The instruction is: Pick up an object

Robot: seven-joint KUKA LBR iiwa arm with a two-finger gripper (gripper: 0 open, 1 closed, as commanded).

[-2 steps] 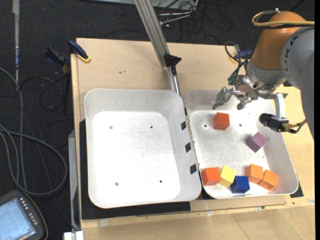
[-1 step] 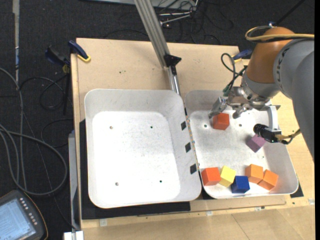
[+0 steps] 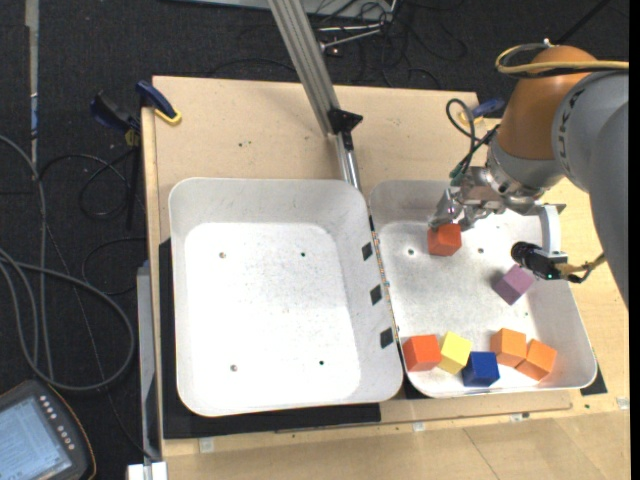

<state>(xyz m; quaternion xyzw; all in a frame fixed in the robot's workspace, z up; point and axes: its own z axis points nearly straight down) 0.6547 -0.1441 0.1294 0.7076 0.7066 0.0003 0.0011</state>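
Reaching in from the right, over the far part of the right bin (image 3: 570,333), with the gripper (image 3: 452,216) hanging directly above a red-orange cube (image 3: 445,239). Touching or nearly touching the cube's top edge, by the look of it, though not showing plainly whether the fingers are spread or closed around it (cannot tell from this angle). Sitting low against the bin floor rather than rising clear, so judging the cube as not yet lifted. Lying loose elsewhere in the same bin: a purple cube (image 3: 514,283) toward the right wall, and along the near edge an orange cube (image 3: 422,351), a yellow cube (image 3: 455,352), a blue cube (image 3: 481,368) and two more orange blocks (image 3: 524,352) just beside one another. Bearing nothing visible in the left bin (image 3: 190,208). Judging the task as at the approach-or-grasp stage: positioning done, while securing the cube and raising it off the floor are remaining.
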